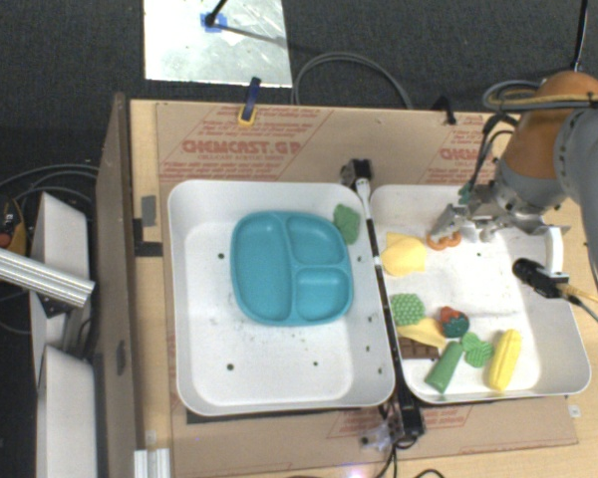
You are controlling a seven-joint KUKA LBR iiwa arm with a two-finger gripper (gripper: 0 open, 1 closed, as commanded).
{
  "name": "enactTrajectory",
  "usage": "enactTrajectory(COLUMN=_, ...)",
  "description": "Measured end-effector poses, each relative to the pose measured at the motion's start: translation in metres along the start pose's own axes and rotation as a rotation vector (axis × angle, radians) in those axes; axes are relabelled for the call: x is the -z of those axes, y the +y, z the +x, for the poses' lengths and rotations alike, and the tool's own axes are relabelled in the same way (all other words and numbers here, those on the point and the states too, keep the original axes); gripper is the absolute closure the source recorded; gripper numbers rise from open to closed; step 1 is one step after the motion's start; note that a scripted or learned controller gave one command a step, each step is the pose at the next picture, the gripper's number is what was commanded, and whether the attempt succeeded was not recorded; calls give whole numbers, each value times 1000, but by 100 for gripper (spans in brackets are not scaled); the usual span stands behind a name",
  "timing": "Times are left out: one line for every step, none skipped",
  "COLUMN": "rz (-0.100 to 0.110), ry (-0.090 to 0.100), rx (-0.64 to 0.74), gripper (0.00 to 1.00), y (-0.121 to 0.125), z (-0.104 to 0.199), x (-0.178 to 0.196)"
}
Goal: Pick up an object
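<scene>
My gripper [448, 229] hangs low over the back of the right bin [553, 339], reaching in from the right. A small orange-red piece [448, 242] lies just under its tip; whether they touch is unclear. Left of it sits a yellow lemon-like toy [405, 257]. Toward the front of the same bin lie a bumpy green toy [407, 309], a red-and-green piece [452, 321], a green cylinder [445, 366], a yellow corn cob [504, 358] and a brown piece [415, 345].
The left bin [194, 297] holds a blue divided plate [290, 268], with a green leaf-like toy [348, 223] at the plate's back right corner. A black fitting with a cable [538, 277] juts over the right bin's right side. Cardboard lies under both bins.
</scene>
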State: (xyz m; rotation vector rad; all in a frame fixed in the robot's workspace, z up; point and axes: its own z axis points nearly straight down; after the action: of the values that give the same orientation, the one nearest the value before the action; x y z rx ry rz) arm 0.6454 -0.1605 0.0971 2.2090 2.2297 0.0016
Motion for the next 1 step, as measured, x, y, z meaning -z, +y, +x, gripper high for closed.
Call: enactTrajectory(rz=1, ry=1, rx=-3, gripper=0, y=-18, z=54, x=-12)
